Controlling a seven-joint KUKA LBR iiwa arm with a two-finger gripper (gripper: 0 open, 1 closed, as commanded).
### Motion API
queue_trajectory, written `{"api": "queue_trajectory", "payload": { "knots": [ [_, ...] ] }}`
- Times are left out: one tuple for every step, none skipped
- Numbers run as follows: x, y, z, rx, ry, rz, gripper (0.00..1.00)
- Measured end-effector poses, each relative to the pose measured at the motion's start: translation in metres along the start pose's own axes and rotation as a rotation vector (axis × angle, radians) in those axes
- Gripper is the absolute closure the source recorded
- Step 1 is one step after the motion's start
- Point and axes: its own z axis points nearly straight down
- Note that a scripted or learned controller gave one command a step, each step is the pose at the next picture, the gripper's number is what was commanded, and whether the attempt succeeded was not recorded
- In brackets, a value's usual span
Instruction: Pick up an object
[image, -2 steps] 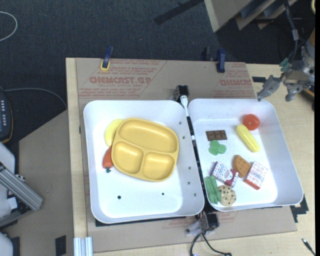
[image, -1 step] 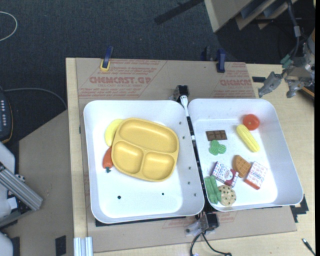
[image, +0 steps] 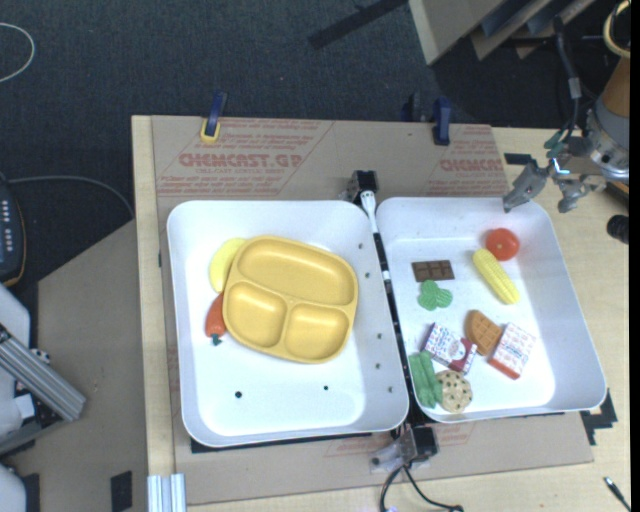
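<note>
Brown worktop over dark carpet; hand, fingers spread and holding nothing, hovers just above the tomato and corn.

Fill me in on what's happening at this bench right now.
A robot arm is set to pick an object from the bins. Its gripper is open, holding nothing, at the far right corner of the right bin, near the tomato and corn cob. That bin also holds a chocolate bar, a cookie and other small toy foods. The left bin holds a yellow divided tray.
</note>
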Motion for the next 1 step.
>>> {"api": "queue_trajectory", "payload": {
  "knots": [
    [0.0082,-0.003,0.0588,0.002,0.001,0.0,0.0]
  ]
}}
